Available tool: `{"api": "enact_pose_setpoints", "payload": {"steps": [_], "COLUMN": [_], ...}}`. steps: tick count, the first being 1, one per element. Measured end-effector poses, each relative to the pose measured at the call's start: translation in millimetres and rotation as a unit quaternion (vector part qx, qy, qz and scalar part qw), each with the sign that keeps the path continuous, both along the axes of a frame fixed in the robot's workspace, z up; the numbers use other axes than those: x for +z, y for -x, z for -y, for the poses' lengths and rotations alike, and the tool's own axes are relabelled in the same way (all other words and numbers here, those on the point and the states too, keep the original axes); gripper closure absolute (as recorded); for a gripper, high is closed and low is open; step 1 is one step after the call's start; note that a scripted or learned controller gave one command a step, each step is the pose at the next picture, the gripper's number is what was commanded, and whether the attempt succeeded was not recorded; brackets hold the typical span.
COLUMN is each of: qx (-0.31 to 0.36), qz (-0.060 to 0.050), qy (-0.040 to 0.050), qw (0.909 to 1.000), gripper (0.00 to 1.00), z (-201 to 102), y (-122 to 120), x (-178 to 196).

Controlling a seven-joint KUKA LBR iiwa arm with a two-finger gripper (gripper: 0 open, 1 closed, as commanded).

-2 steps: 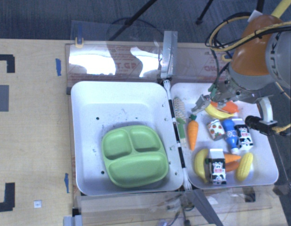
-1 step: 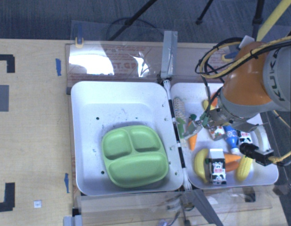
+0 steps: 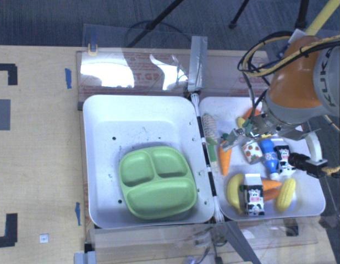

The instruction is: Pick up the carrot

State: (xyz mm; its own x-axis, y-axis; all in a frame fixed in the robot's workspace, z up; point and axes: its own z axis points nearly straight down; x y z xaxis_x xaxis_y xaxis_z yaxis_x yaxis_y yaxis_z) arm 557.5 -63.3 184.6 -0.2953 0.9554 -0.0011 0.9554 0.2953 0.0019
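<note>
Orange and tapered, the carrot [image 3: 225, 159] lies in the right bin [image 3: 316, 205], close to that bin's nine o'clock wall, its point aimed toward six o'clock and its green top toward twelve. The end effector [image 3: 234, 138] hangs just above the carrot's leafy end, at the tip of the grey arm [image 3: 302, 76] that comes in from three o'clock; whether it is wide or narrow I cannot tell, and nothing can be seen held in it. The main risk is crowding. A banana [image 3: 234, 191] sits just beside the carrot's tip at five o'clock, a corn cob [image 3: 209, 127] lies along the wall at eleven o'clock, and a white spotted toy [image 3: 252, 150] rests near at three o'clock, with a blue bottle [image 3: 270, 159] beyond it. A descent a little off line could land on the stem instead of the body, and a tapered, smooth shape would likely squirt out of a pinch near either end. The bin wall leaves little room on the nine o'clock side, so contact there could stop the close short. The left bin [image 3: 104, 114] with its green divided plate [image 3: 157, 182] is well apart and poses no hazard.
</note>
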Motion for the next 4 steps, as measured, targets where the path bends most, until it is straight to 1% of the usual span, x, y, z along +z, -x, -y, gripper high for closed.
{"api": "enact_pose_setpoints", "payload": {"steps": [1,2,3,4], "qx": [0.049,0.053,0.053,0.053], "qz": [-0.001,0.003,0.003,0.007], "qy": [-0.0003,0.0016,0.0016,0.0025], "qw": [0.9988,0.9986,0.9986,0.9986], "gripper": [0.0,0.0,0.0,1.0], "z": [-27.5,46.5,46.4,46.7], "y": [1.0,-2.8,-2.8,-5.2], "x": [0.2,-52.8,-52.8,-41.1]}}
